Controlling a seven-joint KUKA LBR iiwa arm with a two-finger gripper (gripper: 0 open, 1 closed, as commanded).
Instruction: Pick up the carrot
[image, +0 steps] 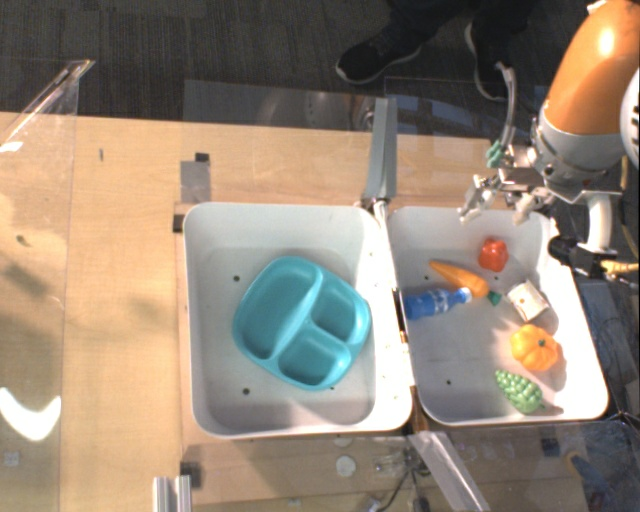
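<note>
Camera view: the carrot lies slantwise in the right bin, touching the blue bottle, below the red pepper. Your hand hovers open and empty above; descend astride the carrot's middle, fingers crossing its length.

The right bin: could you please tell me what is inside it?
The right bin holds a carrot, a blue bottle, a red pepper, a white block, an orange pumpkin and green grapes. Nothing looks buried.
</note>
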